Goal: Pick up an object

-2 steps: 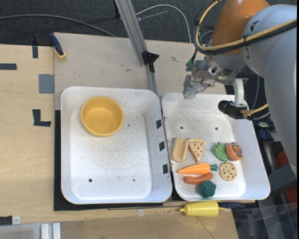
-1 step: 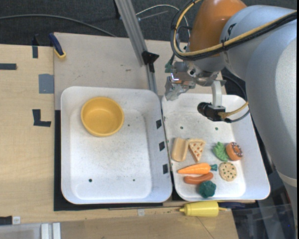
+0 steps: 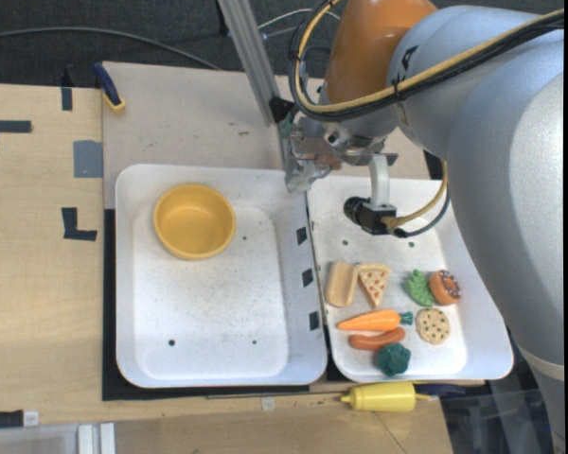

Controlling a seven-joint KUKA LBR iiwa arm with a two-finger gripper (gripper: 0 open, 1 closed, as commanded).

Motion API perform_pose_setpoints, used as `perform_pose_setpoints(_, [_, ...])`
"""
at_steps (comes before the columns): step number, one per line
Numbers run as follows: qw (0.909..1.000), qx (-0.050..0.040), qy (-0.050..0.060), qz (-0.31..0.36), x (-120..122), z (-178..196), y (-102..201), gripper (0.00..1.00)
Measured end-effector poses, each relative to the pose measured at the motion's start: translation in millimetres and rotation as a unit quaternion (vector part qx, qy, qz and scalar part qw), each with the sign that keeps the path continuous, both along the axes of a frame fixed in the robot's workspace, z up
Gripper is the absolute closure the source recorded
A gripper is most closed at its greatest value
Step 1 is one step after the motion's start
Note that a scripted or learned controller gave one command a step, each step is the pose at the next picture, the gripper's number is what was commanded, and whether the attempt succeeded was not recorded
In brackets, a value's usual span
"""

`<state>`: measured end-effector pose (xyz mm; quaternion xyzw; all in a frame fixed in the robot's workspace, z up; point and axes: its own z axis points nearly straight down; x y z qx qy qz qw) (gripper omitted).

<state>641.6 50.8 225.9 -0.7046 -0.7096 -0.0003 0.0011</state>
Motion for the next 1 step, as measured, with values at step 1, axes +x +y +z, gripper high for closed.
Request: perform_pose_setpoints(1, [1.0000,-0.0005,0.000,0.000,2.9,-3.2,47.7,1.00])
